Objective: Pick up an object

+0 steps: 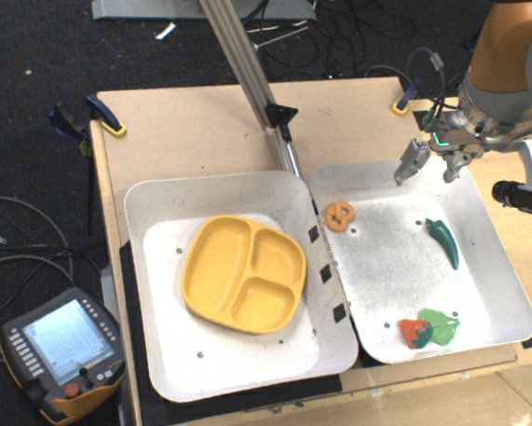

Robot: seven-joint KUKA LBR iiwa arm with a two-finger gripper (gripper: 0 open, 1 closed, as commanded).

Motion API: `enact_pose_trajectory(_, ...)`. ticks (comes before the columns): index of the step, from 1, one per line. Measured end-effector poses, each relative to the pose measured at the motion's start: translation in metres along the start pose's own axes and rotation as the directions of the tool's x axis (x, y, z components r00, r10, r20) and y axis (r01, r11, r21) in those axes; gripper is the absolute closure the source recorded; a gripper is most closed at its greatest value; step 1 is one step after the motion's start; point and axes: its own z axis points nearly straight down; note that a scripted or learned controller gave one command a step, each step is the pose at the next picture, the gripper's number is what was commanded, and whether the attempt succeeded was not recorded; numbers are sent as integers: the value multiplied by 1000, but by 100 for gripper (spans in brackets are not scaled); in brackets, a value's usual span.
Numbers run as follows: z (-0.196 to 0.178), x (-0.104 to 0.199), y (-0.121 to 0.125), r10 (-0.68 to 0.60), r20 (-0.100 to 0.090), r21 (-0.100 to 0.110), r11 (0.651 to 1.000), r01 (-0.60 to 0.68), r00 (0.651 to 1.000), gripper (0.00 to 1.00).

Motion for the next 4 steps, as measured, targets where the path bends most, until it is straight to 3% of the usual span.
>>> enact_pose_trajectory(3,135,4,1,1,-1,3,1000,-1,1000,0)
enact_pose_trajectory(4,121,4,3,0,1,-3,1000,0,1000,100)
